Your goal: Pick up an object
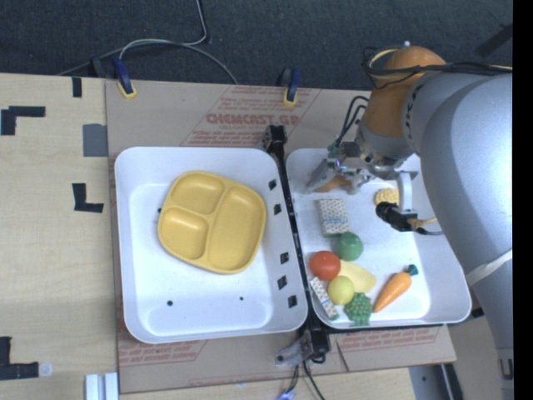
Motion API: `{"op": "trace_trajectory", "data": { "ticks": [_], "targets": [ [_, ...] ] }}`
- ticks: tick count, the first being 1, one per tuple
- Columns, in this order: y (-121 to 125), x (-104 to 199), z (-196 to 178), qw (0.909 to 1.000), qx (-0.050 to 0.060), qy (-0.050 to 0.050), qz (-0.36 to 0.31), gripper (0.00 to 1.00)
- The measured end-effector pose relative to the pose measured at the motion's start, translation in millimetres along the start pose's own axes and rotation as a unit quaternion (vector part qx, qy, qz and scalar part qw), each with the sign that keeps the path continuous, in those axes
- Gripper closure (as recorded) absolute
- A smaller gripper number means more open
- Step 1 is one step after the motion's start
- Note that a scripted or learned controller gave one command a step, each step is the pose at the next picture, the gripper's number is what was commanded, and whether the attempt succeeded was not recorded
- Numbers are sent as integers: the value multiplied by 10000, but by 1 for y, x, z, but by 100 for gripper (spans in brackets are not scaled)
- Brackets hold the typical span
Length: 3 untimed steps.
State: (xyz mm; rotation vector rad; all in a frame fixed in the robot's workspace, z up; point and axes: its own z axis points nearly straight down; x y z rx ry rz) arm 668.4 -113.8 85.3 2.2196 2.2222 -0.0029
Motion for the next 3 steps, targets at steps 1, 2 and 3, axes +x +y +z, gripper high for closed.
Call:
{"op": "trace_trajectory", "data": {
  "ticks": [1,2,3],
  "targets": [
    [0,9,0,10000,-5,-5,2,0],
    [0,17,0,10000,-5,-6,2,0],
    [0,9,0,10000,-3,1,-3,0]
  ]
}}
